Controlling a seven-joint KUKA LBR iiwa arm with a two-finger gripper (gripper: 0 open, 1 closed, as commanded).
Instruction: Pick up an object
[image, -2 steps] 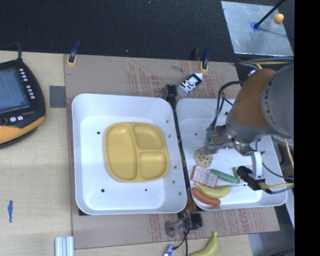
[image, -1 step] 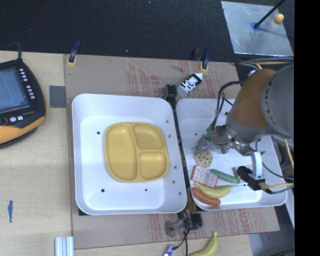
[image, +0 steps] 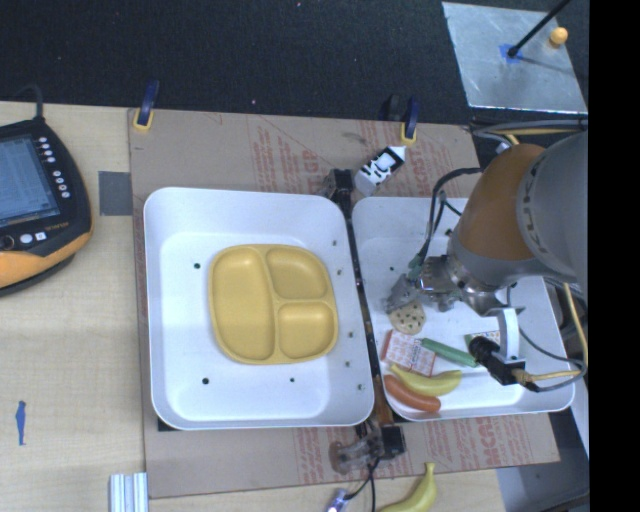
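One gripper (image: 408, 292) is in play, and I read it as lowered into the right bin (image: 380, 225), just above a round cookie (image: 407, 319). I cannot tell how the hand is set, and I see nothing held in it. The arm (image: 500, 225) covers much of that bin from the right.

Candidate objects lie near the bin's front: the cookie just beside the hand, a red-and-white packet (image: 405, 351) in front of it, a green marker (image: 447, 351) to the packet's right, then a banana (image: 428, 380) and a sausage (image: 411, 398) touching each other at the front edge. The left bin (image: 175, 300) carries a yellow tray (image: 272, 303).

Step in hand, by my judgement: approach, with no pick yet made. The next move calls for centring over the cookie, descending until contact, closing, then lifting straight up. The packet lies close, so I would watch for a double catch.
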